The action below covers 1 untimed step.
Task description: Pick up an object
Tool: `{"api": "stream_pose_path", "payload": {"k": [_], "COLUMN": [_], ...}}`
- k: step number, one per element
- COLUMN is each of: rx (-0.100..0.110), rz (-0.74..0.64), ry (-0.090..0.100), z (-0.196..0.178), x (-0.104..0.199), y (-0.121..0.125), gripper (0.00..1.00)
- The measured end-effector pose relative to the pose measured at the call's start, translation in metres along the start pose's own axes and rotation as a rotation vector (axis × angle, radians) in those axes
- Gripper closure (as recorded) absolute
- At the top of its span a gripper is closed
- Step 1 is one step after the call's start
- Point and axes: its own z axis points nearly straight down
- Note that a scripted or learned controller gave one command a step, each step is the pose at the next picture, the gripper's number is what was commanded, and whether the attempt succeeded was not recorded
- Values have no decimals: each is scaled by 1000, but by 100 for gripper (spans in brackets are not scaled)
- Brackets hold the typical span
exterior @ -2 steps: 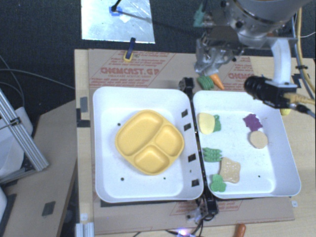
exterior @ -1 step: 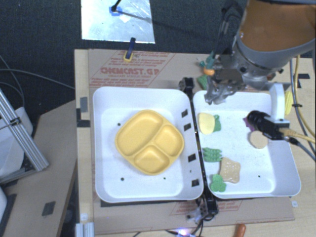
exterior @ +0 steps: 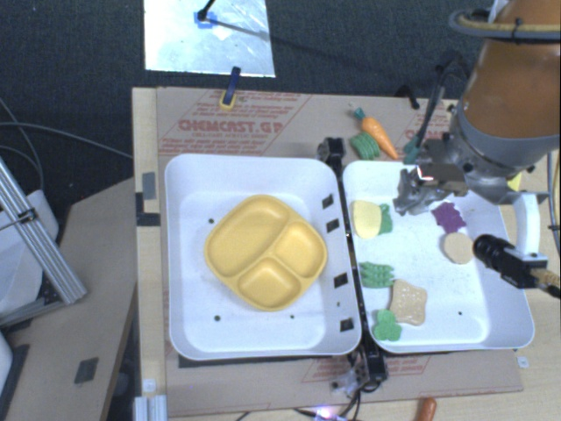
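A brown board marked with red lettering (exterior: 230, 125) covers the bench, over dark carpet, and bears two shallow white bins side by side. The left white bin (exterior: 188, 191) holds a yellow plastic plate with three compartments (exterior: 266, 251). The right white bin (exterior: 504, 327) holds small toy foods: a pale yellow and green pear-like piece (exterior: 369, 218), a purple grape-like cluster (exterior: 450, 217), a beige round piece (exterior: 458, 248), a green leafy piece (exterior: 376, 274), a tan slice of toast (exterior: 408, 303) and a green broccoli-like piece (exterior: 387, 325). An orange toy carrot with a green top (exterior: 376, 131) lies on the board just behind this bin.

The grey arm's gripper (exterior: 412, 202) hangs over the rear of the right bin, between the pear-like piece on its left and the purple cluster on its right, near both. Whether it is wide or narrow cannot be told, and nothing shows in its grasp.
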Motion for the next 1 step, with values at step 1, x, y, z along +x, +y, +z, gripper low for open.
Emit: {"api": "stream_pose_path", "payload": {"k": [1], "rx": [-4], "rz": [2], "ry": [-1], "z": [24], "x": [-69], "y": [-12], "gripper": [100]}}
